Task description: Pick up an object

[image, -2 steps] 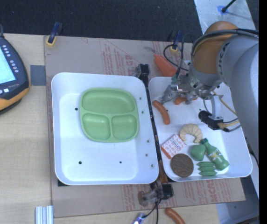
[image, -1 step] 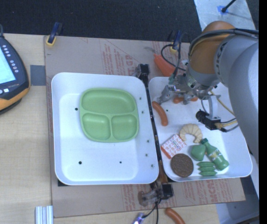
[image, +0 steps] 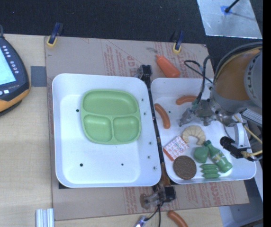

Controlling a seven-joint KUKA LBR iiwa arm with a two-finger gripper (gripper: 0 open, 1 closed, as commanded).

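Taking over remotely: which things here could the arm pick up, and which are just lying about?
In play, in the right bin, near the gripper:
croissant
two sausages
green bottle
brown round cookie
red-and-white packet

Lying about:
green divided plate in the left bin
orange carrot on the board
handheld pendant

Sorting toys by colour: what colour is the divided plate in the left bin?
Light green, plain; the plate shows in the camera view.
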